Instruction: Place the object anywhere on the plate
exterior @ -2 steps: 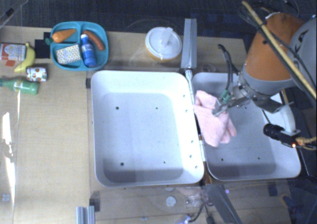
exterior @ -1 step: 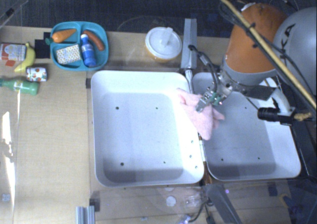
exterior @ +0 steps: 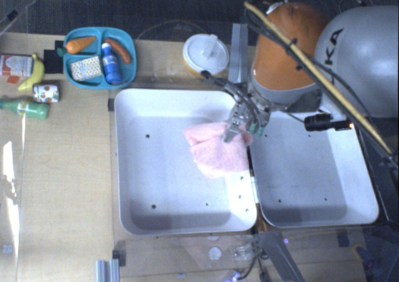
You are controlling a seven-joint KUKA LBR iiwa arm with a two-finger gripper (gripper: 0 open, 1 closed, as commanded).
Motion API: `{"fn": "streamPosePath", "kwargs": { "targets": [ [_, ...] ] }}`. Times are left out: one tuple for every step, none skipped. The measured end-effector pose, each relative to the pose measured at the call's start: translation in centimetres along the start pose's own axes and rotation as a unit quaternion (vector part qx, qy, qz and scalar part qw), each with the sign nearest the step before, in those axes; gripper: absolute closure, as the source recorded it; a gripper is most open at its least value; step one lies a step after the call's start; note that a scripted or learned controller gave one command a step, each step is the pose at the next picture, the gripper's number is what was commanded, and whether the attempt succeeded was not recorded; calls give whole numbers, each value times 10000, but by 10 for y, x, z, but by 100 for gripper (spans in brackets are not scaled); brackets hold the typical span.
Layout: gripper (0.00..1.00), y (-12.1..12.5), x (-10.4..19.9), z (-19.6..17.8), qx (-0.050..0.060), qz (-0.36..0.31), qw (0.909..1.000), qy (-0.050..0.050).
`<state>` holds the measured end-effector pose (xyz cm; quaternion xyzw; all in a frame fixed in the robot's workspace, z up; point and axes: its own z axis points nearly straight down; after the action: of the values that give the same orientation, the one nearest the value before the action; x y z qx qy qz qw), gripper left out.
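A pink, crumpled cloth-like thing lies in the left white bin, against its right wall. My gripper hangs over the upper right corner of the pink thing, right at the divide between the two bins. It is at or just above the pink surface, and I cannot make out contact. A small green patch shows beside the gripper at its right. The orange-banded wrist rises behind it.
The right white bin lies under the arm. Behind the bins stand a blue divided plate with toy food and a white round lid. Small toys, among them a banana, lie at far left.
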<state>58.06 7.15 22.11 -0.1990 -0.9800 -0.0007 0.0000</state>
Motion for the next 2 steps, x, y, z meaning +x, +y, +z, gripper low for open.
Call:
{"fn": "streamPosePath", "kwargs": {
  "targets": [
    [100, 55, 11, 0, -8, -1988, 9800, -8],
    [100, 107, 7, 0, -7, -2007, 9796, -7]
  ]
}}
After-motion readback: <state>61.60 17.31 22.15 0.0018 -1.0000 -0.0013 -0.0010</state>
